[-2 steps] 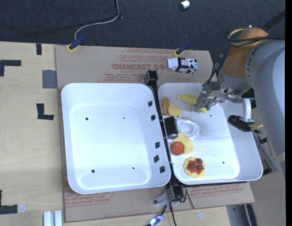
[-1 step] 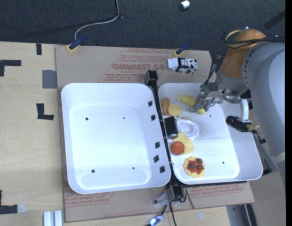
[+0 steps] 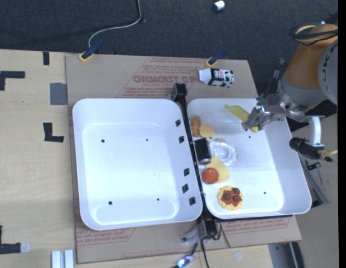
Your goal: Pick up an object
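Sitting on the brown board, the left bin (image 3: 128, 161) has nothing in it. Right of it is the right bin (image 3: 273, 172), our landmark. Along its left wall lie a cookie (image 3: 206, 130), a clear plastic cup (image 3: 223, 151), a red tomato (image 3: 210, 175) and a little pizza (image 3: 230, 197). Near its back wall lies a yellow banana (image 3: 238, 112). Just right of the banana, the gripper (image 3: 253, 123) hangs low. I cannot tell how it is set.
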`<state>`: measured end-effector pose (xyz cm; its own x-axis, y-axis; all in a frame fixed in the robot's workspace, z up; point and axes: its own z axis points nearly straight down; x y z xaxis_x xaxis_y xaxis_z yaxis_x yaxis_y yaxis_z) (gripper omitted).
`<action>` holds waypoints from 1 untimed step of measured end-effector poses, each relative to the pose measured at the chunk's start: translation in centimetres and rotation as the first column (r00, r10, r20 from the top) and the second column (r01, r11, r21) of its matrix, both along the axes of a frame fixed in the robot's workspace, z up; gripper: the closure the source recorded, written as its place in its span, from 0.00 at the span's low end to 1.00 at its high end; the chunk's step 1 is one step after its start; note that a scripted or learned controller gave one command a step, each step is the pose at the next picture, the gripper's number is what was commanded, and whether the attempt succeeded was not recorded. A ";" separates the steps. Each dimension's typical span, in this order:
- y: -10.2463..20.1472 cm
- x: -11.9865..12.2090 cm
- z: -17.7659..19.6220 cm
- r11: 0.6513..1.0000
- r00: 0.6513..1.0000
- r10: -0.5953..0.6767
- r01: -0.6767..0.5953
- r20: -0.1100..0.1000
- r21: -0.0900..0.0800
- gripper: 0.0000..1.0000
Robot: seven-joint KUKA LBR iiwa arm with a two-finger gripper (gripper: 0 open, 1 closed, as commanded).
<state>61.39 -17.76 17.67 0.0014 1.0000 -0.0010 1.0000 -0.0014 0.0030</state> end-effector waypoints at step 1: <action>6.9 -4.0 4.6 1.000 1.000 0.008 -0.008 -0.003 0.004 1.00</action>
